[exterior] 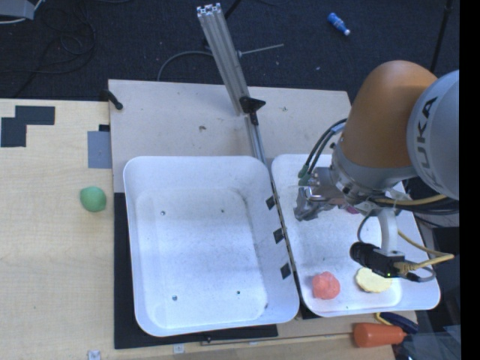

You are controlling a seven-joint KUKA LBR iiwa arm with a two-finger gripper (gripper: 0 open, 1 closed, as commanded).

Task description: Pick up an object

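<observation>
Grey and orange, the arm covers the right bin's upper part at mid-right of the frame. Its gripper is partly hidden; grip cannot be told. A red object and a yellow one lie at lower right.

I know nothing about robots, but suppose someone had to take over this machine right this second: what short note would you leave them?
Gripper: low over the upper left part of the right bin, near the divider; whether it is open or shut cannot be told, and nothing is seen in it.
Things: a red lump and a yellow piece lie near the front edge of the right bin, apart from each other. A green ball sits on the bench, left of the left bin. An orange thing lies outside the bins at the front.
Done: no pick visible.
Left: grasp one object and lift it.
</observation>
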